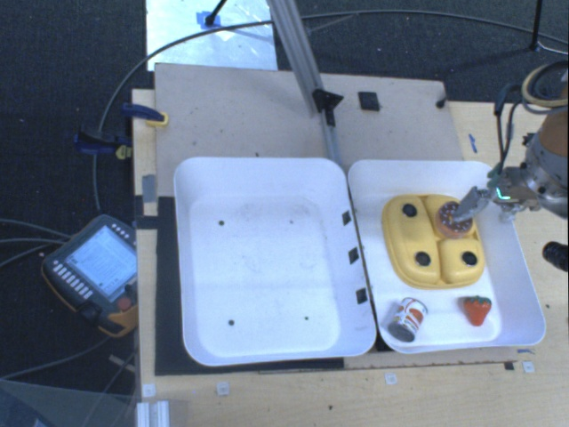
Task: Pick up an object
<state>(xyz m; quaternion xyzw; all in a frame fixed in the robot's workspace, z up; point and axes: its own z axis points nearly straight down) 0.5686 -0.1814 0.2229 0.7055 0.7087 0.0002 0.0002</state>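
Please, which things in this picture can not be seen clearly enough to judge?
- Gripper: too small and blurred over the yellow tray; whether it touches the brown round thing is unclear.
- Can: label too small to read.
- Arm: cut off by the right edge.
- Handheld screen: text too small.

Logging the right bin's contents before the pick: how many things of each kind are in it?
Yellow tray: 1
Round brown piece on the tray, at the gripper: 1
Can: 1
Strawberry: 1
Total: 4
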